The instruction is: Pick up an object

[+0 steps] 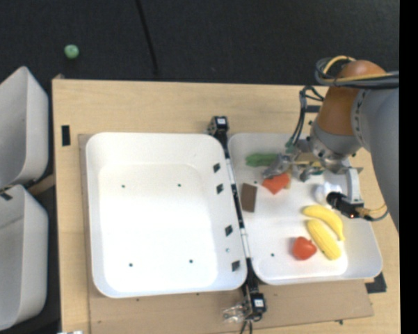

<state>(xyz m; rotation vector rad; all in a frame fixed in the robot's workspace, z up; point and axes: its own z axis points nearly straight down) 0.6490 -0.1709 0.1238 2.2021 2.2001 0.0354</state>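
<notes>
A red ball (pixel 303 248) lies beside the banana (pixel 325 229). Beyond the banana, the gripper (pixel 284 171) touches a red block (pixel 276 183); its grip is unclear.

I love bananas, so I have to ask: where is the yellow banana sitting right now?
The banana lies in the right-hand bin, toward its lower right, with a red object just to its left.

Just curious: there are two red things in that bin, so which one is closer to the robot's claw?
The upper red piece, beside the gripper; the other red one lies lower, near the banana.
</notes>
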